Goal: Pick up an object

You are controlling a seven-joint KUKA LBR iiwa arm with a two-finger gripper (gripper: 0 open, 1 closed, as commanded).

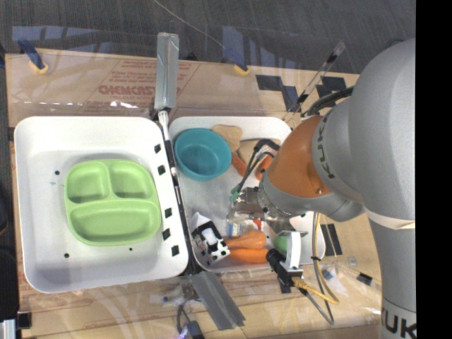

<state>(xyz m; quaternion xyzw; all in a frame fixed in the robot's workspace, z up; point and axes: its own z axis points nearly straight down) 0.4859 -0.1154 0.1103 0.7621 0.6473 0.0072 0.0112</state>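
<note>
Grey arm (pixel 374 133) bent down, gripper (pixel 244 214) low over carrot (pixel 247 241).

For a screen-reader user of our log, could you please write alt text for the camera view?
A grey arm with an orange band reaches from the right over the right bin, its gripper low among clutter: a teal bowl, a carrot and small items. The left bin holds a green divided plate.

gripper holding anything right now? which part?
Cannot tell. The gripper is down in the right bin over the clutter by the carrot; the wrist hides its tips.
</note>
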